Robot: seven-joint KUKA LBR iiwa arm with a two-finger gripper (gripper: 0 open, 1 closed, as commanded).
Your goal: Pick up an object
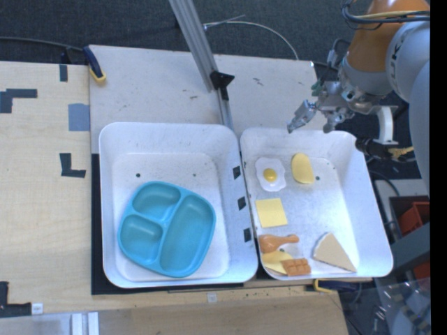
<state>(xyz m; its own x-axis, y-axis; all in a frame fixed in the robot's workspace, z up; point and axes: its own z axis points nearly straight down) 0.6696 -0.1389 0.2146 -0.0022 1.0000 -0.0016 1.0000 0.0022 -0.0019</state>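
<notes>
Toy foods, right bin (pixel 363 187): all lie nearer the camera than the pincer (pixel 316 117), none touching it. Fried egg (pixel 270 175), below and slightly left of the pincer. Yellow lump (pixel 302 168), just right of the egg, closest item to the pincer. Cheese square (pixel 271 213), past the egg. Drumstick (pixel 278 242), waffle piece (pixel 296 266) and tan wedge (pixel 334 252), farthest from the pincer, along the bin's near edge.

Pincer: hangs above the bin's far rim, on the grey arm (pixel 391 40); two fingers spread apart, nothing between them.

Left bin (pixel 112 187), well left of the pincer: holds a blue divided plate (pixel 167 227).

Counter (pixel 154 82): white sheet under the bins, metal rail (pixel 195 33) slanting across it, left of the pincer.
</notes>
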